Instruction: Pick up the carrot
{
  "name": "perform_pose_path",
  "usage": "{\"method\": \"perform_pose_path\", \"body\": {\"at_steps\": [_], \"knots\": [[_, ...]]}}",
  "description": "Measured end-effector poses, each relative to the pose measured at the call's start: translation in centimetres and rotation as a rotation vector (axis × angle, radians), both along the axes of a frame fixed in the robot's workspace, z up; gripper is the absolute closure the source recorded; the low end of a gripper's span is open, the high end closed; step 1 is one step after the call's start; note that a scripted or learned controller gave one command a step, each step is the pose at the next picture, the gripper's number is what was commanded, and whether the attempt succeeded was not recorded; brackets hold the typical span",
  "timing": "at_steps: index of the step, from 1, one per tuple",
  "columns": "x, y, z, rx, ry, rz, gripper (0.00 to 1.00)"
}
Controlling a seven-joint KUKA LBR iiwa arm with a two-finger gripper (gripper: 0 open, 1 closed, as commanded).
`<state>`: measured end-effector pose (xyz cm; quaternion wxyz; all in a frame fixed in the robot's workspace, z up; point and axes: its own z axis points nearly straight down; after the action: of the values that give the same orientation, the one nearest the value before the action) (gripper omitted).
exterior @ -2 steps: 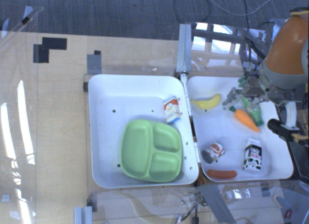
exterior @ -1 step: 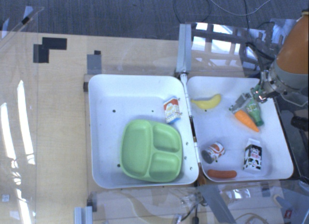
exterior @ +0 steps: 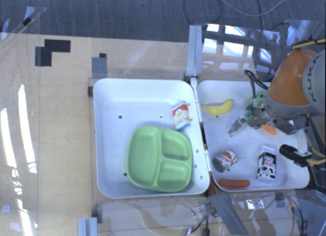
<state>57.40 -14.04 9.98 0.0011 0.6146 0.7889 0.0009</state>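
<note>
The carrot (exterior: pixel 269 128) shows as a small orange piece in the right bin (exterior: pixel 244 143), near its right side, partly covered by the arm. My gripper (exterior: pixel 243 123) hangs low over the bin just left of the carrot, its grey metal tip pointing to the left. The arm's wrist hides the gap between gripper and carrot, so whether they touch is unclear.
In the right bin lie a yellow banana (exterior: pixel 218 107), a tipped can (exterior: pixel 224 159), a black-and-white milk carton (exterior: pixel 266 165) and a red sausage (exterior: pixel 234 183). The left bin (exterior: pixel 109 128) holds a green divided plate (exterior: pixel 160 157) and a small carton (exterior: pixel 181 115).
</note>
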Motion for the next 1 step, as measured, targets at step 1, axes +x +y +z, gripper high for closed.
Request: {"method": "perform_pose_path", "body": {"at_steps": [1], "knots": [[0.25, 0.02, 1.2, -0.001, -0.008, 0.001, 1.0]]}}
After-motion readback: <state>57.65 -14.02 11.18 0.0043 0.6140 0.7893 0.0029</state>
